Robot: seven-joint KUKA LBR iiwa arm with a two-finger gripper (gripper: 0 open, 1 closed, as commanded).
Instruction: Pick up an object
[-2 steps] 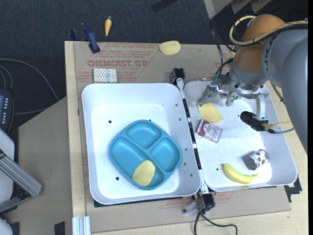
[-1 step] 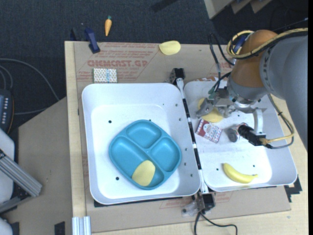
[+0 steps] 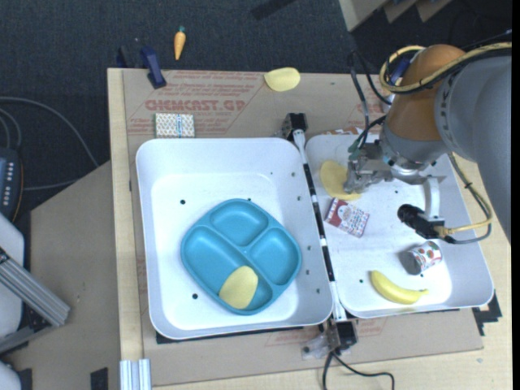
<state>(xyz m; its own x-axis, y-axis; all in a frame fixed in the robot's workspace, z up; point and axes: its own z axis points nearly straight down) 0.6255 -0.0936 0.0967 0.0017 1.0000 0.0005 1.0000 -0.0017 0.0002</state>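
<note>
Arm over the right bin, gripper at a yellow disc; two bins, counted contents below.

The gripper (image 3: 357, 177) sits low at the upper left of the right bin (image 3: 471, 287), touching the edge of one flat yellow disc (image 3: 331, 175); whether it is wide or narrow cannot be told. The right bin holds four loose items: that disc, one red-and-white packet (image 3: 348, 217) just below it, one small red-and-white cup (image 3: 424, 257), and one banana (image 3: 396, 288) near the front wall. The left bin (image 3: 162, 169) holds one blue divided tray (image 3: 244, 242) with one yellow piece (image 3: 239, 288) in its front compartment. One more yellow piece (image 3: 282, 79) lies on the bench behind the bins.
</note>
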